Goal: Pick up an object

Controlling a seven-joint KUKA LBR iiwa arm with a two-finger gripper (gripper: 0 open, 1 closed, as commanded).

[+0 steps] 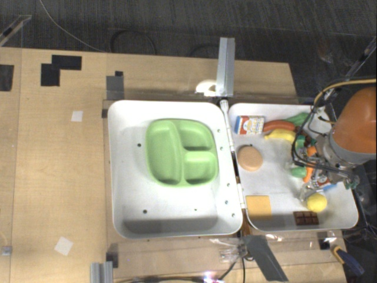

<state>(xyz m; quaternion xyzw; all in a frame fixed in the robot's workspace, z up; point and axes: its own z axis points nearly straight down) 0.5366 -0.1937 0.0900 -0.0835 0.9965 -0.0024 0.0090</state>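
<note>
My gripper [313, 184] hangs low over the right side of the right bin [277, 175], with the arm's orange band [356, 128] behind it. A yellow lemon [317, 203] lies just below the gripper, close to it or touching; I cannot tell which. Partly hidden under the wrist are an orange piece [299, 171] and something green [300, 120]. Further left in the same bin lie a round tan bun [251, 158], a yellow banana [280, 136], a red-orange carrot-like piece [279, 125] and a small white carton [250, 124].
A tan square slice [258, 205] and a brown chocolate bar [306, 219] lie along the right bin's front edge. The left bin [126, 175] holds a green divided plate [179, 152]. A metal post [226, 66] stands behind the wall between the bins.
</note>
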